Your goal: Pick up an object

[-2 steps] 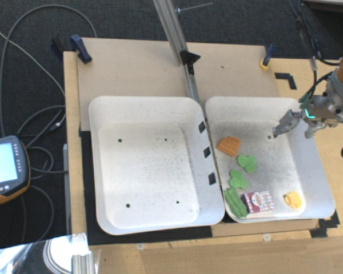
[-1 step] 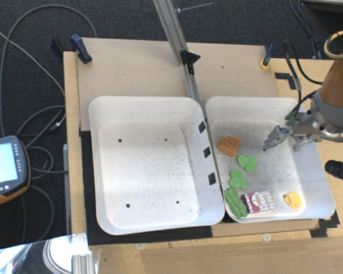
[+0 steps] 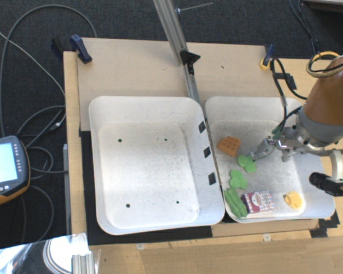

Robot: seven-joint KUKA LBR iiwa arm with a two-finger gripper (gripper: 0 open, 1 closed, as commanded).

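Observation:
My gripper (image 3: 257, 154) hangs low in the right bin (image 3: 248, 108), reaching in from the right on the grey arm with its orange band (image 3: 327, 100). Its tip is just above and to the right of a small green piece (image 3: 247, 164), very near or touching it. An orange waffle-like block (image 3: 229, 146) lies to the left of the gripper. Another green piece (image 3: 238, 180) and a long green one (image 3: 234, 202) lie toward the front. A pink and white packet (image 3: 258, 202) and a yellow lump (image 3: 294, 199) rest near the front wall.
The left bin (image 3: 143, 110) stands beside the right one, with black clips (image 3: 206, 152) along the shared wall. A metal pole (image 3: 170, 24) slants over the back of the bench. Cables (image 3: 283, 84) hang near the arm at the back right.

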